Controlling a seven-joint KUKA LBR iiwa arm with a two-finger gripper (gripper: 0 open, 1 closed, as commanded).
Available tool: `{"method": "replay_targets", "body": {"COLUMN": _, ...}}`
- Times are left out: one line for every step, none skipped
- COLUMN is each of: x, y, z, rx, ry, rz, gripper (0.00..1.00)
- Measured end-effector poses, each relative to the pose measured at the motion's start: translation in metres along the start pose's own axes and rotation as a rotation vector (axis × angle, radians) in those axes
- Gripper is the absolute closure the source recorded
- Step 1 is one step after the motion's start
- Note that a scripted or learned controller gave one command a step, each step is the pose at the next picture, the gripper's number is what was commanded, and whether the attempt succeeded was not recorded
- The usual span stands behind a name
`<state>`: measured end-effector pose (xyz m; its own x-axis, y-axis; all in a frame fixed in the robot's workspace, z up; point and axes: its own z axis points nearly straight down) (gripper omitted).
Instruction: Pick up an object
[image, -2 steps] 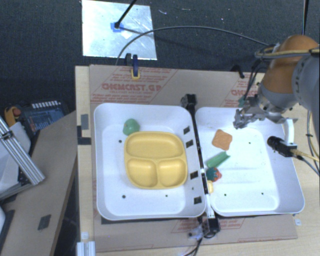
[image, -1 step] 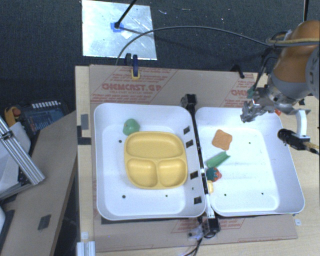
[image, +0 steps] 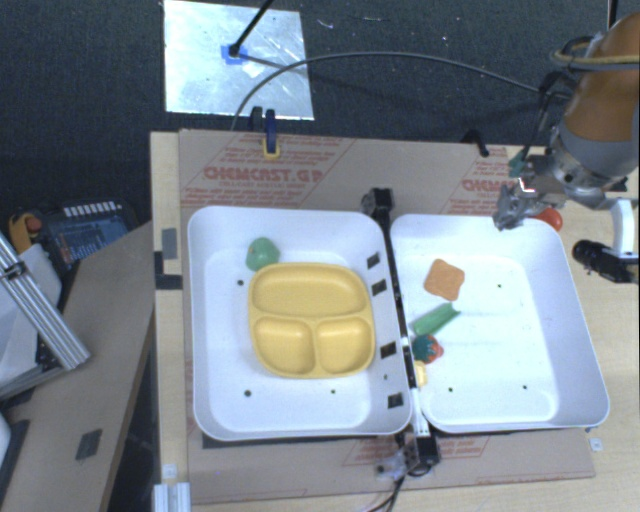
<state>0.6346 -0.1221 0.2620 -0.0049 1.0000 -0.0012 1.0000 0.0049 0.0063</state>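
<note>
My gripper (image: 512, 212) hangs at the upper right of the frame, over the far rim of the right-hand shallow white plastic bin (image: 560, 330), and from this slanted view I cannot tell how it is set. A small orange-red rounded thing (image: 548, 216) sits just beside it at that rim; whether it is loose or already in my grasp I cannot make out, so I judge the pick not yet done. The candidates lie lower and to the left in the same bin: a flat orange square piece (image: 444, 279), a long green piece (image: 435, 320) below it, and a small multicoloured toy (image: 427, 349) near the dividing edge. In the left white bin (image: 215, 300) rest a yellow three-compartment plastic tray (image: 310, 318) and a green rounded lump (image: 262, 253) touching its upper left corner. What remains, I reckon, is the descent, the grasp and the lift.
</note>
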Motion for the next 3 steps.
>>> {"method": "replay_targets", "body": {"x": 0.048, "y": -0.017, "z": 0.016, "rx": 0.007, "ry": 0.002, "rz": -0.003, "gripper": 1.00}}
{"method": "replay_targets", "body": {"x": 0.099, "y": -0.029, "z": 0.010, "rx": 0.004, "ry": 0.003, "rz": -0.005, "gripper": 1.00}}
{"method": "replay_targets", "body": {"x": 0.159, "y": -0.047, "z": 0.012, "rx": 0.007, "ry": 0.003, "rz": -0.005, "gripper": 1.00}}
